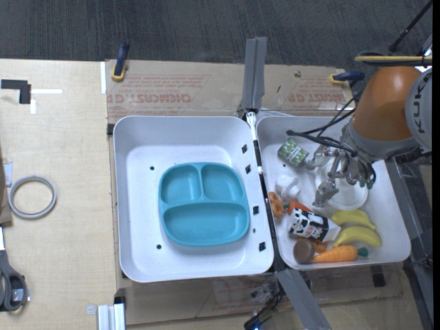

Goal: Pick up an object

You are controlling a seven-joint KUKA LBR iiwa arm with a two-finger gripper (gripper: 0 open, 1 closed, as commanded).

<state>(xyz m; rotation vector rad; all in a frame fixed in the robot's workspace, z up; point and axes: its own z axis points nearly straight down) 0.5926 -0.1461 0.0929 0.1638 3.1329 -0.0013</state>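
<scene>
1. My gripper (326,196) hangs low over the right bin (393,205); whether it is parted or closed, I cannot tell.
2. Just below it lie two bananas (357,228), a carton (307,224) and a carrot (335,254).
3. A green packet (293,152) sits up-left of it.
4. Far left, the other bin (130,184) holds a blue plate (204,203).

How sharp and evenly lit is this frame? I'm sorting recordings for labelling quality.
In the camera view, light is even and soft, with only faint shadows inside the left white bin; the teal divided plate is crisp; the glossy orange band on the arm carries a mild highlight; small items around the gripper blur together, hard to separate.
</scene>
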